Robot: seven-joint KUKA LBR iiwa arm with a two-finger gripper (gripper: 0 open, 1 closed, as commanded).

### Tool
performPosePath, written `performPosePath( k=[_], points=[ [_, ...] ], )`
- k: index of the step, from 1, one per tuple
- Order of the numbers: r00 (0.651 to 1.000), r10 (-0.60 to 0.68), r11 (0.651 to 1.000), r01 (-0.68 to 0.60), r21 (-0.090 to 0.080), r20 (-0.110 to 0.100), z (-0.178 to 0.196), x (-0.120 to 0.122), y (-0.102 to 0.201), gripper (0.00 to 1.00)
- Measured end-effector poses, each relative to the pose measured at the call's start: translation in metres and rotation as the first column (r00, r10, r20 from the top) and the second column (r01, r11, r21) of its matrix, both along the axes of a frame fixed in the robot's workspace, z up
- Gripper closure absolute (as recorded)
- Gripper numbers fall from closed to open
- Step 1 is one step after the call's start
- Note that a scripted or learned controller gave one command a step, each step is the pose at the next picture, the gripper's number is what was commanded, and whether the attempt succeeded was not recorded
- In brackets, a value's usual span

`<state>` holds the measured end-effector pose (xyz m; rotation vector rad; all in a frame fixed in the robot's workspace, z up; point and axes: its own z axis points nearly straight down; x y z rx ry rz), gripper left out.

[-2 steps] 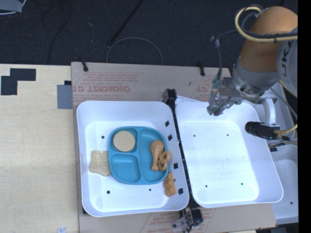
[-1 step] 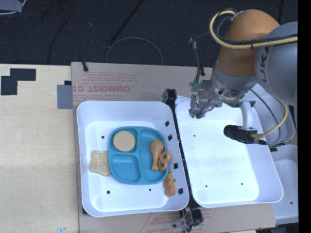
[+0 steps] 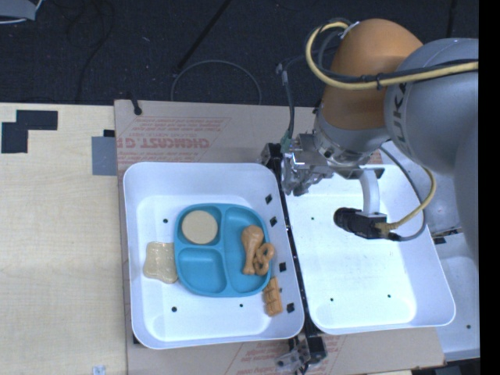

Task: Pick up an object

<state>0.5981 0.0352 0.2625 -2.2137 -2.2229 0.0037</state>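
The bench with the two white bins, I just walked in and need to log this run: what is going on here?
A grey KUKA arm reaches in from the right, its end effector hanging over the far edge of the right bin, near the divide between the bins. Nothing is seen in its grasp. The left bin holds a blue divided tray with a round tan disc and a pretzel-like piece in it, a pale piece to its left and a small brown piece at its right. No pick has happened yet.

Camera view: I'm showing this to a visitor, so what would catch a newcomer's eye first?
Most striking is the bright blue tray in the left bin, holding a round cracker and a pretzel. Next comes the bulky grey and orange arm looming over the right bin.
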Motion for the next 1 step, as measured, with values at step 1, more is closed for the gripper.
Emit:
performPosePath(
  k=[1],
  points=[
    [1.0, -0.001, 1.0, 0.001, -0.001, -0.001, -0.0182, -0.0112, 0.0457, 1.0]
  ],
)
